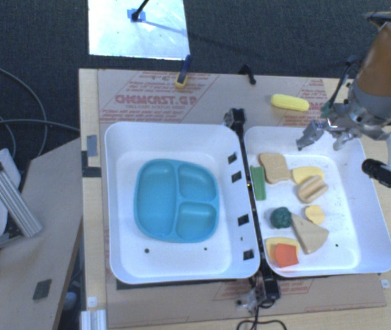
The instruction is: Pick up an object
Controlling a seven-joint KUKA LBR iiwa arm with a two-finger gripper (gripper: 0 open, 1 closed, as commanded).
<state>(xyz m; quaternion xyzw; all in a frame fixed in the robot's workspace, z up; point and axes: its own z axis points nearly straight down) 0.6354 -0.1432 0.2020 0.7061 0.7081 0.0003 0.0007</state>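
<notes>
Left bin [123, 253]: blue divided plate [176, 200], centred, long axis toward the worktop's [99, 108] far edge. Right bin [367, 253]: green stick [258, 182] along its left wall, tan bread slice [274, 167], dark green lump [281, 217], orange block [286, 255] on a yellow piece near the front edge, tan wedge [310, 236], bun-like pieces [310, 184] mid-bin; exact shapes hard to read. Yellow banana-like object [290, 102] lies crosswise on the worktop behind that bin. End effector [326, 135] hovers over the bin's far right corner, fingers spread, nothing between them. Arm cut off at frame edge.

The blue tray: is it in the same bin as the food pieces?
No. The blue tray lies alone in the left bin, while the food pieces lie in the right bin.
</notes>
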